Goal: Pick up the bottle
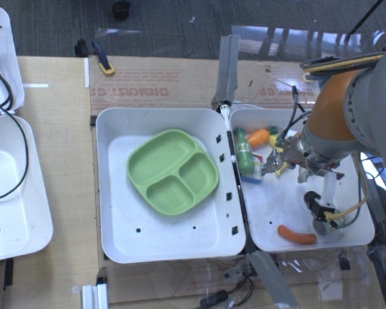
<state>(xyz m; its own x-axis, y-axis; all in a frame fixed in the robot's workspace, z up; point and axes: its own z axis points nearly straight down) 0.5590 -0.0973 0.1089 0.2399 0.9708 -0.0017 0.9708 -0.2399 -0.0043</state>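
A green bottle [244,154] lies in the right bin [347,234], against its left wall, with the cap pointing to the far side. My gripper [272,161] hangs low over the bin just right of the bottle, close to its lower half. The grey wrist and orange band rise behind the gripper to the right. Nothing visibly sits in the gripper.
An orange carrot [259,136] lies just beyond the bottle and a blue item [251,178] sits at the bottle's near end. A red-orange sausage [296,235] rests by the right bin's front edge. The left bin [116,230] holds a green divided plate [173,171].
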